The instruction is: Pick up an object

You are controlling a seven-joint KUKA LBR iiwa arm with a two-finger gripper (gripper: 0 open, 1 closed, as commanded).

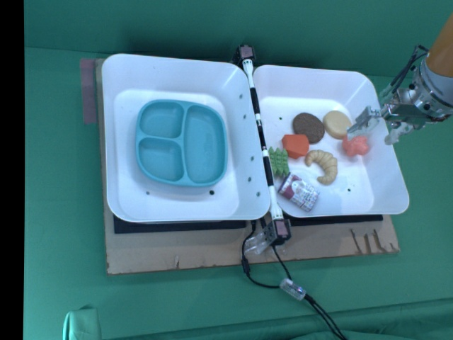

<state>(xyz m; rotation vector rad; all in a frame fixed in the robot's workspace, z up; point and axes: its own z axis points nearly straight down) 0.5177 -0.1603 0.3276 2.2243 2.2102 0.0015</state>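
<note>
from my seat i see a green cloth (pixel 64 190) over the whole bench, with a brown cardboard sheet (pixel 212 257) lying on it and the two white bins on top of that. a black-and-white strip (pixel 258 129) runs down the seam between the bins, and a cable (pixel 297 292) trails off its near end across the cloth.

i take the croissant (pixel 323 164) in the right bin (pixel 382 197) as my landmark. it lies flat, its long axis slanting from upper left to lower right, horns curling toward the near edge. a red block (pixel 296 145) sits just left of it, a brown disc (pixel 308 124) and a tan disc (pixel 337 124) beyond it, a pink piece (pixel 356 145) to its right, a green piece (pixel 278 161) and a printed packet (pixel 299 192) to its left and nearer.

the gripper (pixel 376 122) hangs right of the croissant, above the pink piece, fingers spread with nothing between them.

a teal divided plate (pixel 182 142) rests in the left bin (pixel 141 73), well left of the croissant.
</note>
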